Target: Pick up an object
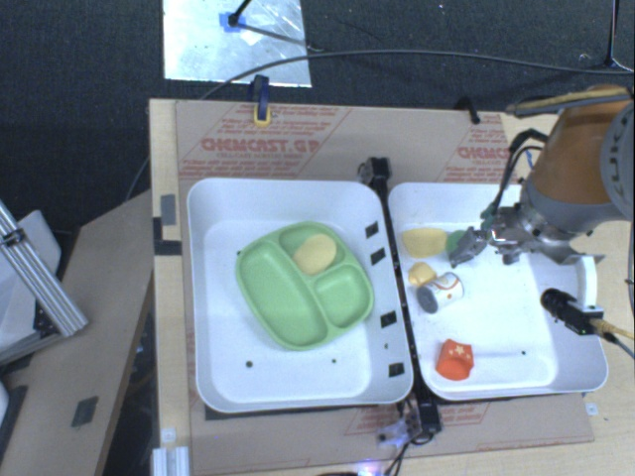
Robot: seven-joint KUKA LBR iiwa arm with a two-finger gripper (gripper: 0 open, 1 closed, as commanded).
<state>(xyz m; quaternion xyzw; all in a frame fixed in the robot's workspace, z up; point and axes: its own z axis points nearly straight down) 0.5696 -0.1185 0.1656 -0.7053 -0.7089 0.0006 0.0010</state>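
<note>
Two white bins (pixel 213 266) sit on a tan board (pixel 298 142) printed with red lettering. The left bin holds a light green divided plate (pixel 298 291) carrying a pale yellow food piece (pixel 317 254). The right bin (pixel 516 350) holds a yellow lump (pixel 425 240), a smaller yellow piece (pixel 422 274), a white cup (pixel 443 290) with a grey mouth, an orange-red object (pixel 454 359), and what may be a green item (pixel 459 240). The arm (pixel 585 167) is grey and orange.

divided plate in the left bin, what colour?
Light green; the divided plate shows it plainly in the camera view.
</note>
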